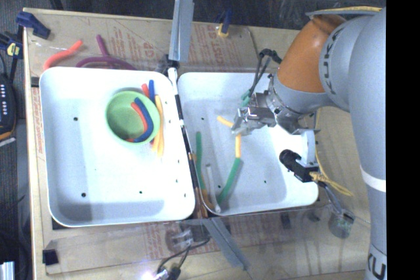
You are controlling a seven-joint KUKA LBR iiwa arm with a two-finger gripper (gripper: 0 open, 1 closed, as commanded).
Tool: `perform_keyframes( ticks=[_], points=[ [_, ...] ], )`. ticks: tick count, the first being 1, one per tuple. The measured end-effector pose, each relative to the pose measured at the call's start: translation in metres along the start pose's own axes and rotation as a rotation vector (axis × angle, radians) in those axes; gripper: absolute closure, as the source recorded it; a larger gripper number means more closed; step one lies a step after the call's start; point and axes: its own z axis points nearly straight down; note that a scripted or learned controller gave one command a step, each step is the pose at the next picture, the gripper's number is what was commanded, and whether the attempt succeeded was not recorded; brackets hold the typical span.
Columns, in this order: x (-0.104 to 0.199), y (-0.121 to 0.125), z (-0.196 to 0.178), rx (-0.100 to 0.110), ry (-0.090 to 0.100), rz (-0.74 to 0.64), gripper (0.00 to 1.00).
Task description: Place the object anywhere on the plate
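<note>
We've got the gripper (pixel 244 122) low in the right bin (pixel 275 197) over a yellow stick (pixel 237 149) (can't tell its finger state), presumably to grab it for the plate (pixel 125 118) in the left bin.

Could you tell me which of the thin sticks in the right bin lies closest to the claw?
The short yellow stick just left of the claw; the green stick and the other yellow stick lie lower in the right bin.
</note>
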Motion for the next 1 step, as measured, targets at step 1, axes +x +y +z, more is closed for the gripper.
perform_keyframes(
  ticks=[1],
  points=[
    [-0.0001,0.0000,-0.0002,0.000,0.000,0.000,0.00]
  ],
)
